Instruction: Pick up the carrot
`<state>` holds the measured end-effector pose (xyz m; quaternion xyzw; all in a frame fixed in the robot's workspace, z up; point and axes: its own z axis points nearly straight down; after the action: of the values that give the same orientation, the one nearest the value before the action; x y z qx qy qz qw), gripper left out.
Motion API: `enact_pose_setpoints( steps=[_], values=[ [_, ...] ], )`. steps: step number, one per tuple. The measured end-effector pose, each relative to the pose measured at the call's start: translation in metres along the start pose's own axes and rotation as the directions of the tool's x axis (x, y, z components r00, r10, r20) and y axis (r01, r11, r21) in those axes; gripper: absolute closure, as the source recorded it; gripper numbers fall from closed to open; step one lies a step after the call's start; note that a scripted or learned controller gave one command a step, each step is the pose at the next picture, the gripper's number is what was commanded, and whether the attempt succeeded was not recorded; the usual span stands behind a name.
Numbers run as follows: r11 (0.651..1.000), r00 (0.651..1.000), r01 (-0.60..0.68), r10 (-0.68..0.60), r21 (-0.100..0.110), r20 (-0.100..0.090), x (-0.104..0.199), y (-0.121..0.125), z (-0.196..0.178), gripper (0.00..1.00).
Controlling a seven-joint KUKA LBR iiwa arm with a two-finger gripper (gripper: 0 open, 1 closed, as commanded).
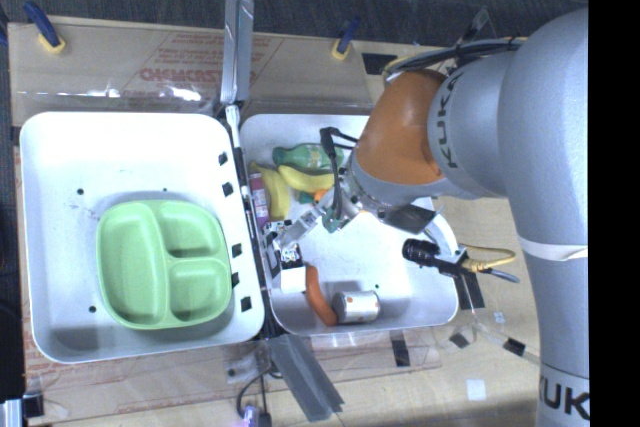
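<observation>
carrot lies just below the tool.

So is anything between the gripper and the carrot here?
Nothing visible. The gripper hangs over the right bin, just above the carrot, with bare floor between. A can lies against the carrot's right side.
</observation>
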<state>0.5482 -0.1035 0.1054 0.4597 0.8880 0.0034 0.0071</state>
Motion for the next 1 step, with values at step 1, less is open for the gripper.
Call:
enact_pose_setpoints(
  steps=[1],
  values=[
    [0.961,0.961,-0.277,0.277,-0.010,0.006,0.0015,-0.0191,-0.0027,0.00]
  ],
)
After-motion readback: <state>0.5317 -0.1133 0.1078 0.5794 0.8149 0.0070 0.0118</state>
